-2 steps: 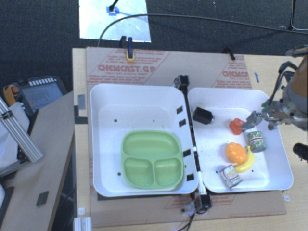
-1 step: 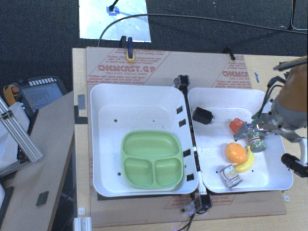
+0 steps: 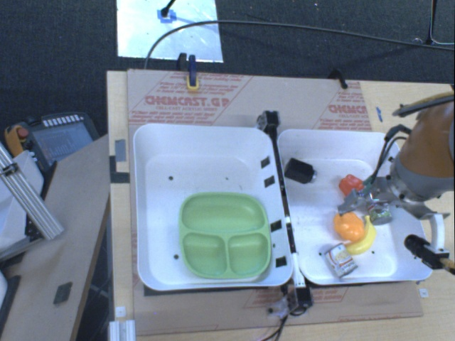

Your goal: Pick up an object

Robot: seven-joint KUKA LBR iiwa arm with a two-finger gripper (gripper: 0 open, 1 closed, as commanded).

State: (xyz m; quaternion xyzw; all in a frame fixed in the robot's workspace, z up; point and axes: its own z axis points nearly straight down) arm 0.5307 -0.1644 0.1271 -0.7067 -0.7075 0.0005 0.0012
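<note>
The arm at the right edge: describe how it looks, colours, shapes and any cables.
The grey KUKA arm has a rounded, bulky body with a broad orange band above the wrist. A dark cable loops along its left side. The two-finger gripper at its tip is a small cluster of grey metal parts.

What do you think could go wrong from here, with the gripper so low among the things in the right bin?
The gripper sits in a tight cluster: the orange pepper, the banana and the red item lie close together, so closing may catch two things or nudge one aside. The small can lies just below the banana and could get knocked. The round pepper might also slip out as the arm lifts.
</note>
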